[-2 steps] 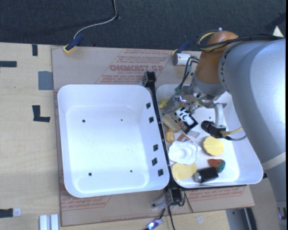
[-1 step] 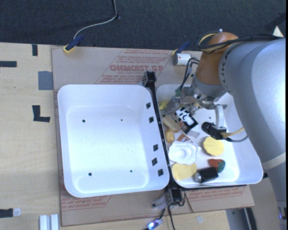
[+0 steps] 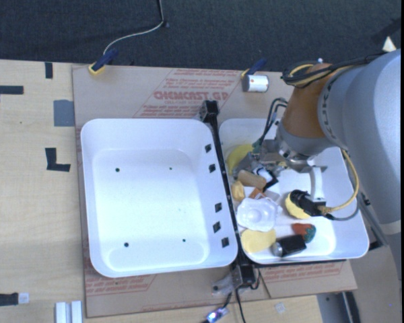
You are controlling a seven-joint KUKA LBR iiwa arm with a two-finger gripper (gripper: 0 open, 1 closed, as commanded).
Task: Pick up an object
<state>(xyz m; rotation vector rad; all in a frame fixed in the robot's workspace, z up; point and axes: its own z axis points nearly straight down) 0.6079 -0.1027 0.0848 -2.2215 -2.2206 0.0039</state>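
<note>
One gripper hung over the right bin's clutter, at 3 o'clock; its state was unclear.

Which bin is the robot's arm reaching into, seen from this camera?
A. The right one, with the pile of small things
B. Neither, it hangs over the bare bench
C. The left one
A: the end effector sits low in the right bin, among the small objects piled along its left side.
</note>
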